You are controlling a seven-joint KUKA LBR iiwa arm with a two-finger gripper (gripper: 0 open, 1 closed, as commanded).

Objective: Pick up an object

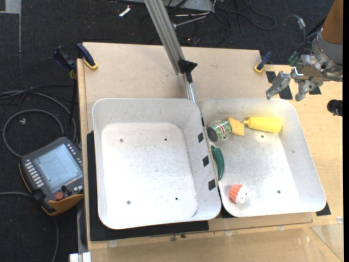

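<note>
Camera view gives you the left bin (109,113), then the right bin (305,162) with a green can (219,130), yellow bottle (262,125), green utensil (218,161) and orange-and-white piece (238,194); the gripper (289,88) hangs above its far right corner, fingers spread wide, holding nothing, apart from all objects

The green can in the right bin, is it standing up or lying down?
Lying down: the green can rests on its side against the right bin floor, its round end facing the camera.
</note>
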